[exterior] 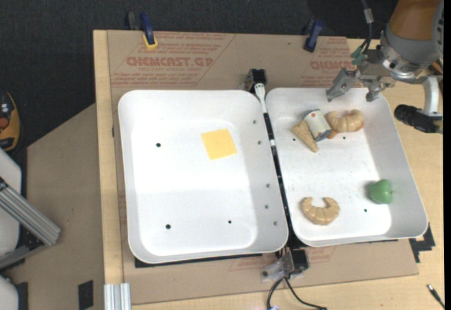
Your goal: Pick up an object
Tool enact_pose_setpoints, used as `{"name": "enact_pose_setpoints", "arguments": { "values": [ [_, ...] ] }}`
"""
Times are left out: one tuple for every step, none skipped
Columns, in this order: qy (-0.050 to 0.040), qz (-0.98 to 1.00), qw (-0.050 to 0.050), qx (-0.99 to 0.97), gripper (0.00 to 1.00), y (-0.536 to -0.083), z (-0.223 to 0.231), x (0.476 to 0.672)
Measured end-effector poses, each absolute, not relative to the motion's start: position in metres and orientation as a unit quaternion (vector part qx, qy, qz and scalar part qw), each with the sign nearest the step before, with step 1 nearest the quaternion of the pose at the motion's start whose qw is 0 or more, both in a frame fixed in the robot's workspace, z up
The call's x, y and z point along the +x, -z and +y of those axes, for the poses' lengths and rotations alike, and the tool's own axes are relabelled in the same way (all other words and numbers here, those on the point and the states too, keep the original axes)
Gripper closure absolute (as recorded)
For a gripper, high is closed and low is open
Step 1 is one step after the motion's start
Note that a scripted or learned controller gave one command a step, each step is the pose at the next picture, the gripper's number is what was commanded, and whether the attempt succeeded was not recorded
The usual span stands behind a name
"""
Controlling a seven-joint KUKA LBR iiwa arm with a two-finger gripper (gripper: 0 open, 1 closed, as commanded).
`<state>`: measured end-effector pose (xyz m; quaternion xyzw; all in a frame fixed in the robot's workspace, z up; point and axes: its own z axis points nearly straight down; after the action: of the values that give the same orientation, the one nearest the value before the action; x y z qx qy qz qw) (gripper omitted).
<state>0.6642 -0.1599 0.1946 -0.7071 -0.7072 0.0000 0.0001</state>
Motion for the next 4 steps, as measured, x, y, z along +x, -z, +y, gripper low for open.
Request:
{"name": "enact_pose_setpoints", "arguments": {
  "values": [
    [0.0044, -0.709, -0.005, -0.705, 0.00, -0.321, -0.109, 0.668],
    [-0.0037, -0.707, 0.005, -0.708, 0.00, -0.109, -0.122, 0.663],
    [-0.0011, -0.708, 0.002, -0.706, 0.00, -0.083, -0.095, 0.666],
    [-0.0012, -0.707, 0.002, -0.707, 0.00, -0.085, -0.098, 0.643]
  ]
}}
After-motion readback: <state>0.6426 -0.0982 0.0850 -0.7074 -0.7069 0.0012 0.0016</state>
